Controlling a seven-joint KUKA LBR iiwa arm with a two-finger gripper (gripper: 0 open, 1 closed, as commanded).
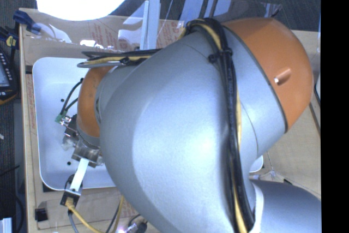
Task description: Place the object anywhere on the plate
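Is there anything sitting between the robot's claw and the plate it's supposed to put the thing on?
That can't be judged from this view. The grey arm covers most of both bins, and no plate or object can be made out. The gripper hangs over the left bin, whose visible floor looks bare.

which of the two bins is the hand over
The left bin: the hand hangs above its white floor. The right bin shows as a white sliver past the grey arm.
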